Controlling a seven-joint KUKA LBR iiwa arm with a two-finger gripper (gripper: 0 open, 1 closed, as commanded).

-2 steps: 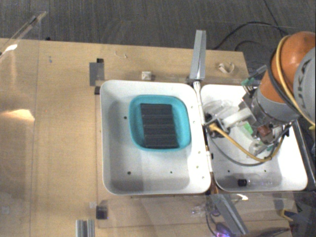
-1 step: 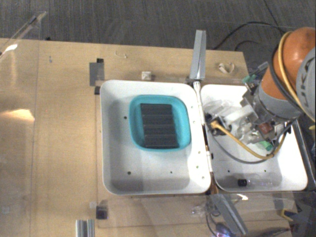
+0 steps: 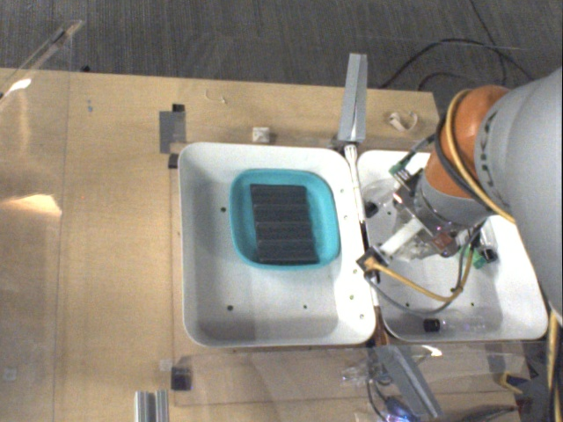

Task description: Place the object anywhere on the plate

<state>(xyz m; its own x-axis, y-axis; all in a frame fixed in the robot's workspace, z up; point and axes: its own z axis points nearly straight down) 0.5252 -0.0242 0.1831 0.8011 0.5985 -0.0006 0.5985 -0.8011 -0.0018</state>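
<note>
Since the arm (image 3: 528,139) covers it from above, can't tell how far open the gripper (image 3: 422,236) is, nor whether it has hold of anything. It hangs low over the view-left part of the right-hand bin (image 3: 515,310), close to the wall shared w/ the other bin. Room there is tight, as that dividing wall sits just beside it, while bare floor shows toward the bin's front rim. One small black bit (image 3: 430,324) lies on that floor near the front rim, apart from the gripper. Across the wall, the left-hand bin (image 3: 204,262) holds a teal plate (image 3: 242,209), set toward the bin's back and view-right side, w/ bare white floor along the view-left side and front. On the plate, approx ctr, a dark ribbed slab (image 3: 283,224) lies flat inside the rim, well apart from the gripper. Behind the bins, a grey metal bar (image 3: 354,95) stands on the bench (image 3: 88,280) at the back end of the seam btw them. A small pale cube (image 3: 260,134) sits just behind the left-hand bin's back rim.
</note>
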